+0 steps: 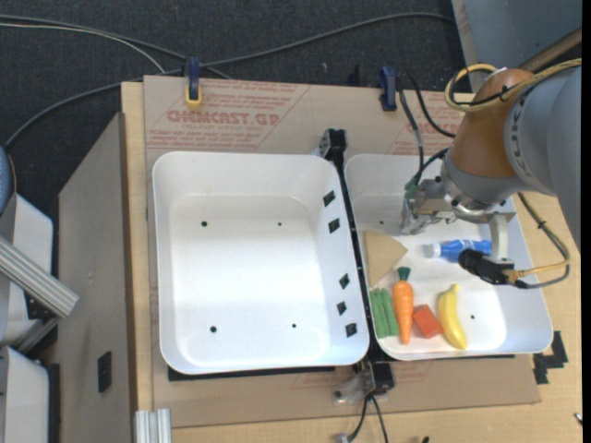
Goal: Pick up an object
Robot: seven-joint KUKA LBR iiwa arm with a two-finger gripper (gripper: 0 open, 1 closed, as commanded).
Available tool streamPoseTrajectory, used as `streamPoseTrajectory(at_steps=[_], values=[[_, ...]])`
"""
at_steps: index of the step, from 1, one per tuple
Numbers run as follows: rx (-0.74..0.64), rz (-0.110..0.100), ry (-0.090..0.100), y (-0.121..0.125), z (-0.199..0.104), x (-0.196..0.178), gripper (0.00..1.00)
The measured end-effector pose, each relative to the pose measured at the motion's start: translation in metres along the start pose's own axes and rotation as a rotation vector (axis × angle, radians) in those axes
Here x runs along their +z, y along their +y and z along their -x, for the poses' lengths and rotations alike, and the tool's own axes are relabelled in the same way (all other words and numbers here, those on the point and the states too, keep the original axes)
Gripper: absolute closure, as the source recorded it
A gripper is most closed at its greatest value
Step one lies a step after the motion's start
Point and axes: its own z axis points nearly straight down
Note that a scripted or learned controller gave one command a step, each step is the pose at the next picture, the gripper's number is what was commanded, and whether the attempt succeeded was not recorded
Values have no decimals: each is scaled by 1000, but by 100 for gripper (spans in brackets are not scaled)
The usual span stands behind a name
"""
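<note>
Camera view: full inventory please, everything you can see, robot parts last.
bins: 2, white, side by side on the bench
carrot: 1, orange with green top, right bin, near front
banana: 1, yellow, right bin, front right
green vegetable: 1, green, right bin, left of the carrot
red block: 1, red, between carrot and banana
tan wedge: 1, beige, right bin, by the divider
blue-and-white item: 1, right bin, under the arm
clamps: 2, blue, bench back edge
cables: several, grey, dark floor behind
arm: 1, grey with orange band, from right
gripper: 1, over right bin
</note>
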Motion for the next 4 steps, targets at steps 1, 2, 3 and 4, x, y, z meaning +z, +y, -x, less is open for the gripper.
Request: streamPoseTrajectory(at_steps=[1, 2, 3, 4], values=[[0, -2, 0, -1, 0, 1, 0], [6, 13, -4, -49, -8, 8, 0], [6, 16, -5, -73, -9, 7, 0], [6, 19, -5, -101, -6, 7, 0]])
